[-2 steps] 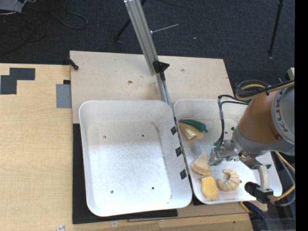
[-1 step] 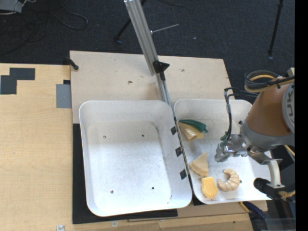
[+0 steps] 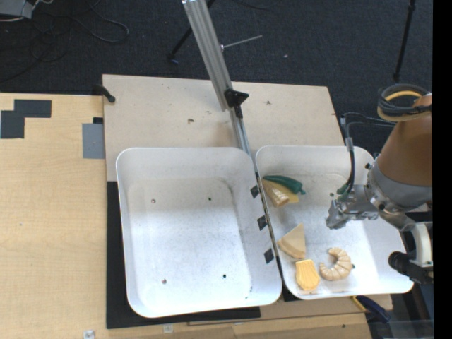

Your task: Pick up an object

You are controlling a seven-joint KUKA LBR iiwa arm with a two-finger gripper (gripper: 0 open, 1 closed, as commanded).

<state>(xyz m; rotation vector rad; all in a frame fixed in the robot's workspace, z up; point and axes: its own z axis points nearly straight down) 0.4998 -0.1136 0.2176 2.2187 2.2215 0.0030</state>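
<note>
The right bin [image 3: 318, 157] holds a green and yellow object [image 3: 282, 188] near its left wall, a tan wedge [image 3: 294, 243], a yellow block [image 3: 306, 275] and a curled tan croissant-like piece [image 3: 336, 264] toward the front. My gripper [image 3: 337, 217] hangs over the bin's right half, above and just behind the croissant piece. Nothing shows between its tips.
The left bin [image 3: 134, 189] sits beside the right one, with a divider and black clips [image 3: 259, 221] between them. A slanted metal bar [image 3: 212, 55] rises from behind the bins. The arm's grey and orange body [image 3: 409, 161] fills the right side.
</note>
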